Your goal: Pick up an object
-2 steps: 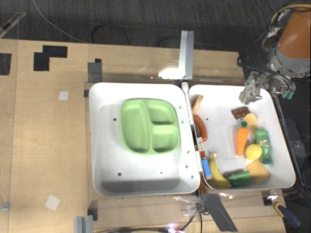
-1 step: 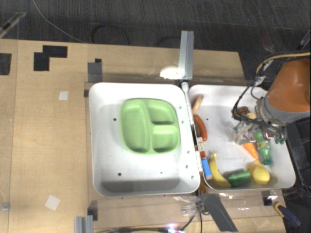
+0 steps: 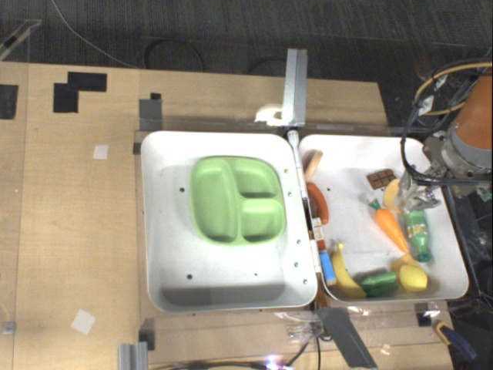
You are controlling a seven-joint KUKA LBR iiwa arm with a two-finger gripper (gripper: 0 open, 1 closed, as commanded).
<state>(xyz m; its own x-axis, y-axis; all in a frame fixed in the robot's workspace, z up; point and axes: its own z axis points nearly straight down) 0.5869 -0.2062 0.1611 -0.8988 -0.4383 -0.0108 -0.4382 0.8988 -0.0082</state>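
Two shallow white bins sit side by side across the middle of the frame. The left bin holds a green divided tray, lying flat near its centre. The right bin carries a scatter of toy food: a brown-and-red sausage-like piece along its left wall, a blue-and-red marker-like item below that, a yellow banana at the lower left, a dark green vegetable and a yellow lemon along the bottom edge, an orange carrot lying diagonally in the middle, a green bottle just right of the carrot, and a brown chocolate square toward the upper middle. The arm enters at the right of the frame, and its gripper hangs over the right part of the right bin, just above the top of the green bottle and beside a pale yellow object. How far its jaws are apart cannot be told from this angle, nor whether anything sits between them
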